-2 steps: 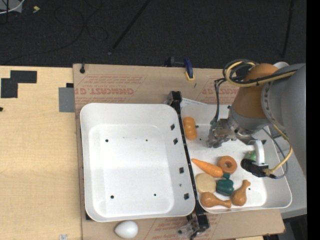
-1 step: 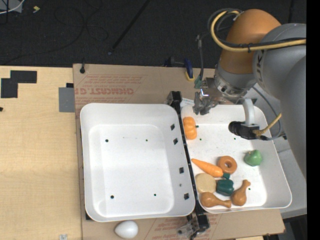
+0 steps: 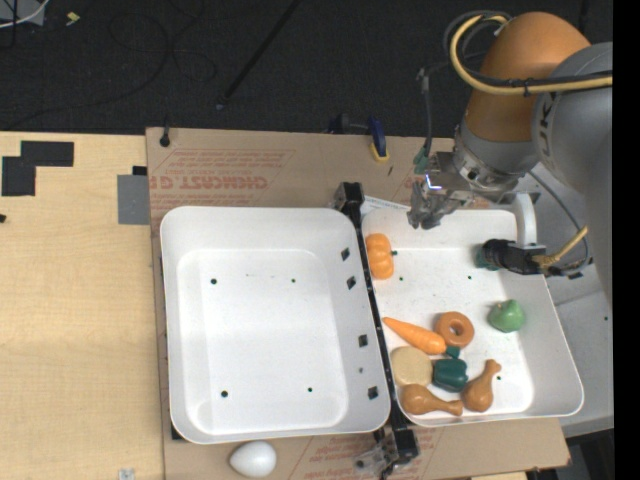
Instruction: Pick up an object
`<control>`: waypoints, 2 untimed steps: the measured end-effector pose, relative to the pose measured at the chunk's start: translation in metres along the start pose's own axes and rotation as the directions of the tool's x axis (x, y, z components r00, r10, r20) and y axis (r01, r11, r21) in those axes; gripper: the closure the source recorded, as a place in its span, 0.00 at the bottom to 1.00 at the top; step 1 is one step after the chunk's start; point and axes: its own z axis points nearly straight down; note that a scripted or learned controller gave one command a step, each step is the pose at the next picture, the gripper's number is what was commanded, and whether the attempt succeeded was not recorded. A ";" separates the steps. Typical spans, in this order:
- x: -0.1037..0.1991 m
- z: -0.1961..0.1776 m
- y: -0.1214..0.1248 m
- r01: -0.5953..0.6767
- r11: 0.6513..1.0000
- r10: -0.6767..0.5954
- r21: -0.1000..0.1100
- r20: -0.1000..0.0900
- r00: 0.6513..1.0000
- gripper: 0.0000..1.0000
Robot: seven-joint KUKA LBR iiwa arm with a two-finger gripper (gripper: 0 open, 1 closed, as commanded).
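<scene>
My gripper (image 3: pixel 428 214) hangs over the far edge of the right bin (image 3: pixel 566 368), above its back left part, with nothing visible between its fingers. Below it in the right bin lie an orange pumpkin-shaped toy (image 3: pixel 379 255) against the left wall, a carrot (image 3: pixel 415 335), a brown doughnut (image 3: pixel 455 327), a green pepper-like toy (image 3: pixel 507 316), a beige bread piece (image 3: pixel 410 365), a dark teal object (image 3: pixel 450 372) and two brown drumsticks (image 3: pixel 430 401) (image 3: pixel 481 387). A dark green object (image 3: pixel 497 256) rests near the right wall.
The left bin (image 3: pixel 180 318) stands beside the right one, with a black divider (image 3: pixel 362 298) between them. A white egg (image 3: pixel 252 459) lies on the cardboard in front of the left bin. A blue clamp (image 3: pixel 379 136) sits at the board's far edge.
</scene>
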 end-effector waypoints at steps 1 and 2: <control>0.102 -0.098 0.001 0.012 1.000 -0.012 -0.009 -0.005 1.000 1.00; 0.166 -0.142 0.000 0.007 1.000 -0.007 -0.003 -0.003 1.000 1.00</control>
